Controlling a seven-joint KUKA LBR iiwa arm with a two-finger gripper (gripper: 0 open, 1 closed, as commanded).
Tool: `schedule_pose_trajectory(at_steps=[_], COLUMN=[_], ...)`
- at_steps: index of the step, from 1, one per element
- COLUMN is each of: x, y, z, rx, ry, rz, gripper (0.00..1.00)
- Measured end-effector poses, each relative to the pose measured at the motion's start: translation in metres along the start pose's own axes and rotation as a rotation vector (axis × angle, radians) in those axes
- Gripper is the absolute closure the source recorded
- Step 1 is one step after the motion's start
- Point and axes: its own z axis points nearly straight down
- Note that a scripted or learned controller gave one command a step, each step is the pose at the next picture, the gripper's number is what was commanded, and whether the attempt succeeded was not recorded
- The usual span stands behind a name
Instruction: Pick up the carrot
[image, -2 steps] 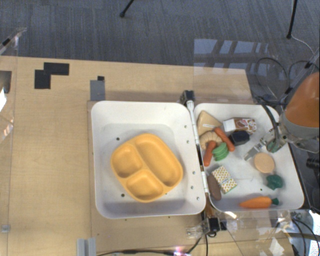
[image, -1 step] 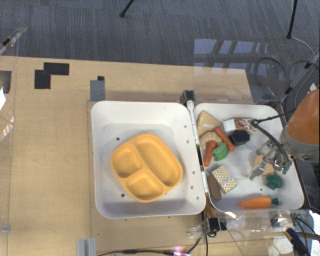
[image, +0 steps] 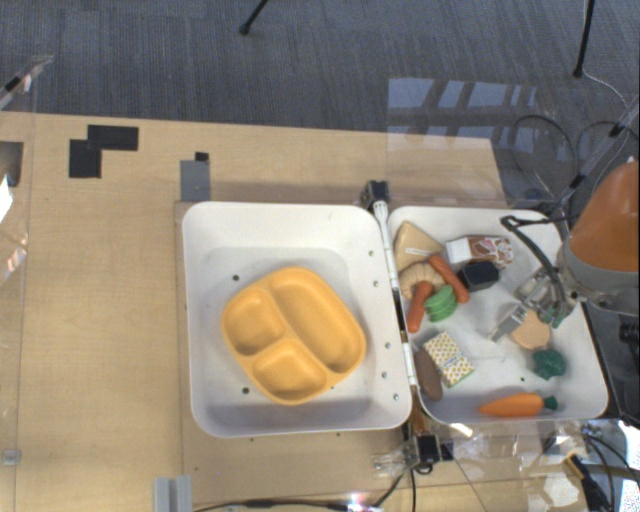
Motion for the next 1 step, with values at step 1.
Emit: schedule_pose_trajectory(at_steps=[1], x=[-0.0024], y=[0.0031], z=[-0.0134], rx=[-0.007], ry=[-0.009], rz=[-0.001], gripper=[1.00])
